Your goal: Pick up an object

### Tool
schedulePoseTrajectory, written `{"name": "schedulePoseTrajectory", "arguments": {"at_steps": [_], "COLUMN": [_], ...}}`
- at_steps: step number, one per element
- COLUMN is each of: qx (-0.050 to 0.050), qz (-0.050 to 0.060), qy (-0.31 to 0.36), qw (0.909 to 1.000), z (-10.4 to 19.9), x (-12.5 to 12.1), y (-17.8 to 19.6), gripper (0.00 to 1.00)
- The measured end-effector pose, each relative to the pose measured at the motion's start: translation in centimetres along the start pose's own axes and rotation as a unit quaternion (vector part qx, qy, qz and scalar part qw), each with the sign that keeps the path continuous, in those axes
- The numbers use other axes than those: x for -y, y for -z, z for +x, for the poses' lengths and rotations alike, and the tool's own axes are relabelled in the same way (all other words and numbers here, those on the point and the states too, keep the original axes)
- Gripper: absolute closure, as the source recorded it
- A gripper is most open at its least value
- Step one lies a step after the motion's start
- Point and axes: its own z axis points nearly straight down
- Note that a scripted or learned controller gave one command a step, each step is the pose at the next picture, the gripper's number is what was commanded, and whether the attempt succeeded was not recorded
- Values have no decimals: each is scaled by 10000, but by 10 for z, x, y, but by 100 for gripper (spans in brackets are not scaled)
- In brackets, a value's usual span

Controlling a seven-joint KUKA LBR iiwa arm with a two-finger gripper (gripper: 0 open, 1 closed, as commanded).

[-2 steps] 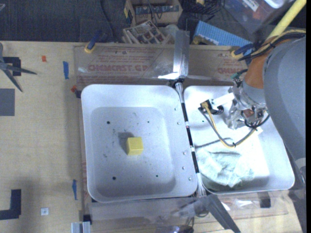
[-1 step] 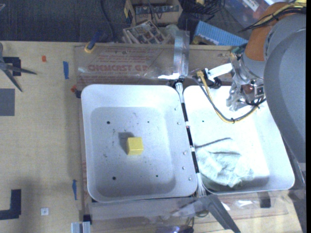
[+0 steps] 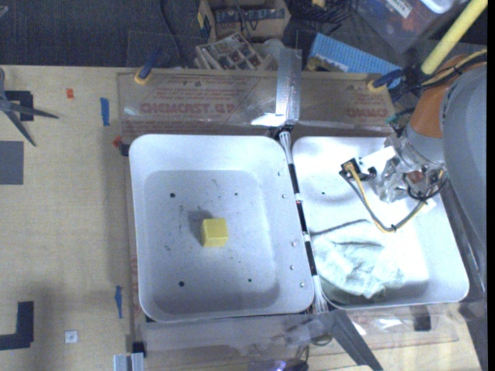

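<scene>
Two shallow white bins sit side by side on the wooden bench (image 3: pixel 62 246). Left bin (image 3: pixel 155 168): grey-scuffed floor, one yellow cube (image 3: pixel 215 232) lying near its middle, apart from every wall. Right bin (image 3: pixel 448 284): crumpled pale plastic wrap (image 3: pixel 357 266) at the near end, touching or almost touching the near wall.

Arm (image 3: pixel 464 122) enters from the right, grey with the orange band visible above the wrist, and hangs over the far half of the right bin. End effector (image 3: pixel 387 182) is over that bin, well apart from the cube and on the other side of the divider between the bins. Yellow and black cables (image 3: pixel 379 215) loop below the wrist. Finger state: cannot tell, the tips are lost in clutter and glare. Nothing visibly held.
</scene>
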Motion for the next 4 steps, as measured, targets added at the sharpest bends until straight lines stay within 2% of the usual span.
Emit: {"name": "schedulePoseTrajectory", "arguments": {"at_steps": [1,2,3,4], "qx": [21,-14,28,23], "qz": [7,-7,21,10], "qy": [-851,-876,-240,298], "qw": [9964,9962,9997,9996], "z": [33,14,-63,-43], "x": [25,77,99,79], "y": [98,1,19,118], "gripper": [100,100,100,100]}}
